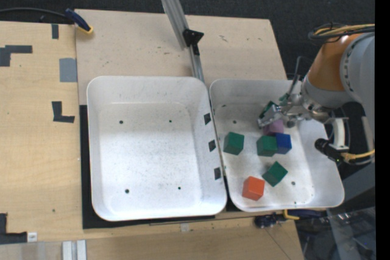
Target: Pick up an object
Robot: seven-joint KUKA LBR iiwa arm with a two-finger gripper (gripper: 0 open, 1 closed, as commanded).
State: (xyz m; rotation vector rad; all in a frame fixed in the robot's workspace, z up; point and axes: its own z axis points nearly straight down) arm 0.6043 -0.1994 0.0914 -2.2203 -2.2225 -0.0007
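Reaching in from the right, the grey arm (356,79) with its orange band is bending down over the right bin (323,189). Its gripper (275,119) is sitting low over a purple block (276,127); whether the fingers are closed on it is impossible to tell. Lying beside that block are a blue cube (283,143) and 3 green blocks (233,143), with a red block (253,188) nearer the front rim. The left bin (97,131) is resting alongside on the wooden bench (36,149), and a metal rail (170,0) is slanting across behind.
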